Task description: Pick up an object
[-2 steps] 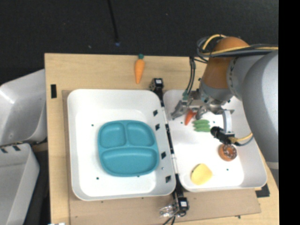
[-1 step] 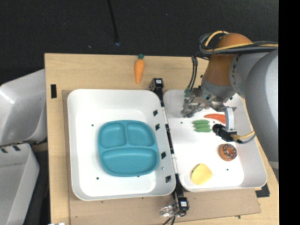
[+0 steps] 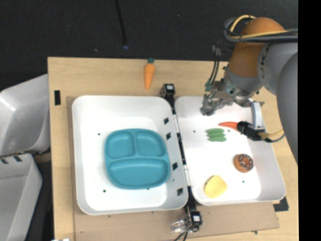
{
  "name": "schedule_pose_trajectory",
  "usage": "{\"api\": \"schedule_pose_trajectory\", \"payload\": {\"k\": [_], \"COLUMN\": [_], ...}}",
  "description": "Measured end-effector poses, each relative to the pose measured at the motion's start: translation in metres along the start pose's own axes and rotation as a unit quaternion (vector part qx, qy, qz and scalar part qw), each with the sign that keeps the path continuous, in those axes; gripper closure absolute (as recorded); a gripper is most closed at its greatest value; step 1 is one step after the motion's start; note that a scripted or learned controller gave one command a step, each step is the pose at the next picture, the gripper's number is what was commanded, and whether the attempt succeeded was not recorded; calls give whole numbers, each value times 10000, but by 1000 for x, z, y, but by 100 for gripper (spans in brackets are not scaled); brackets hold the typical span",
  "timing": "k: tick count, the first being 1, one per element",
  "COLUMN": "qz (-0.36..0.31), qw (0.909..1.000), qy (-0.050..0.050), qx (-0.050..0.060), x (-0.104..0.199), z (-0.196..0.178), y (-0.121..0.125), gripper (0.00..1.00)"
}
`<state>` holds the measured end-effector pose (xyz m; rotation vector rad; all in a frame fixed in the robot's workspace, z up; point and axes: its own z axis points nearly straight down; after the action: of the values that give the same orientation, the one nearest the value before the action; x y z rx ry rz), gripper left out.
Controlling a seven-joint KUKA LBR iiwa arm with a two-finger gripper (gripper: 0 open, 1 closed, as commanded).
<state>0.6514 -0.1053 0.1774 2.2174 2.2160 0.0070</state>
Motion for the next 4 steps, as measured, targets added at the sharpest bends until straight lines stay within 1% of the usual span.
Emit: {"api": "schedule_pose_trajectory", "payload": {"k": [1,2,3,4], "qz": [-27,-24,-32,-33], "qw": [10000,10000,10000,10000], "qy": [-5,1,12,12], "qx": [37,15,40,44], "x": [-1,-3,51,103], "z": [-59,-99,-95,-77], "y": [7,8,-10,-12], "gripper": [100,100,100,100]}}
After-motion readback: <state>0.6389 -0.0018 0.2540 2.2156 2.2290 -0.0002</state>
